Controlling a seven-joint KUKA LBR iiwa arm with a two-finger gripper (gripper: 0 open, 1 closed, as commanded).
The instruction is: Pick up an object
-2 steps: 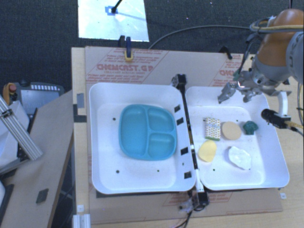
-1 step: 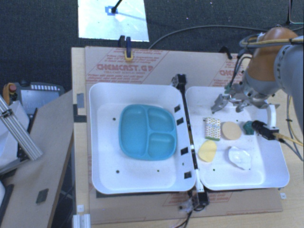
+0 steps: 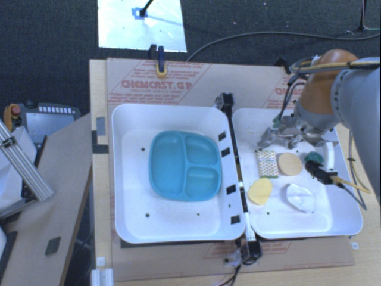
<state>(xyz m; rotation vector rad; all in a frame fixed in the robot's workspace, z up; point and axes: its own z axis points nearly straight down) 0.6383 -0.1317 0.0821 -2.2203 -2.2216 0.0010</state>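
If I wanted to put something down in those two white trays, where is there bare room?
Left bin: bare strips all around the blue plate. Right bin: a free patch along the near edge, below the yellow disc and white wad. Crowded around the gripper, patterned card and tan disc.

Dark carpet (image 3: 47, 34) lay all round the bench (image 3: 98, 177). Behind it, a shiny square metal plate (image 3: 141, 16) rested on the floor; left of it stood a wooden table (image 3: 53, 189).

bright, even overhead light | soft shadows | glare on bins (image 3: 178, 115) | slightly soft
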